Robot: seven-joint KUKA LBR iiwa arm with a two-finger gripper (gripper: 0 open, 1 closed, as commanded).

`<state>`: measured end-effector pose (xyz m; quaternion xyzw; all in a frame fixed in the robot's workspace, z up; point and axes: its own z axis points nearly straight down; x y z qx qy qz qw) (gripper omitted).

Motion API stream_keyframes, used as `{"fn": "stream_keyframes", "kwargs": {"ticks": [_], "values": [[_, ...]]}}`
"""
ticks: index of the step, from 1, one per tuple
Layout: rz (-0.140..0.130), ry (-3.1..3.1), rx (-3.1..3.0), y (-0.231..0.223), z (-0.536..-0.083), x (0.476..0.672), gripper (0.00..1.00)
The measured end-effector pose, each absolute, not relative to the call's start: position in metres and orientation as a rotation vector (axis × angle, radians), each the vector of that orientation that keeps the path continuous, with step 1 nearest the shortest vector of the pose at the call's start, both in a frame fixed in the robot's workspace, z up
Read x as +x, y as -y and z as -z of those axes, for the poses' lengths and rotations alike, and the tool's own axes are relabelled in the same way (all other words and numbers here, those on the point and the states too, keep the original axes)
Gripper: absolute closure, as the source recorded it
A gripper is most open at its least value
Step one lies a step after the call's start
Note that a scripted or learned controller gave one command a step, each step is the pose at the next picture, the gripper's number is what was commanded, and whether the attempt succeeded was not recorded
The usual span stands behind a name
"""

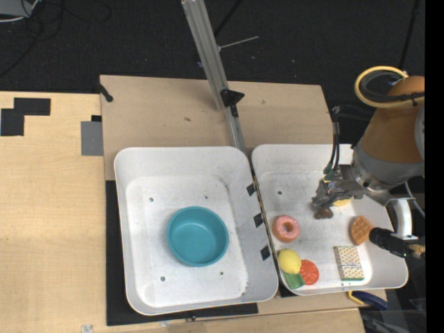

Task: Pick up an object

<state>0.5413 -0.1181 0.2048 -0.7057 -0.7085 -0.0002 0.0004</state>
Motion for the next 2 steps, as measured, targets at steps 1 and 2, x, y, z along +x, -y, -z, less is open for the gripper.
{"fn": "stream_keyframes", "kwargs": {"ticks": [1, 2], "values": [[0.0, 2.224, -2.216, 0.061, -0.202, 0.546, 1.0], [-0.001, 2.224, -2.218, 0.013, -0.202, 0.541, 1.0]]}}
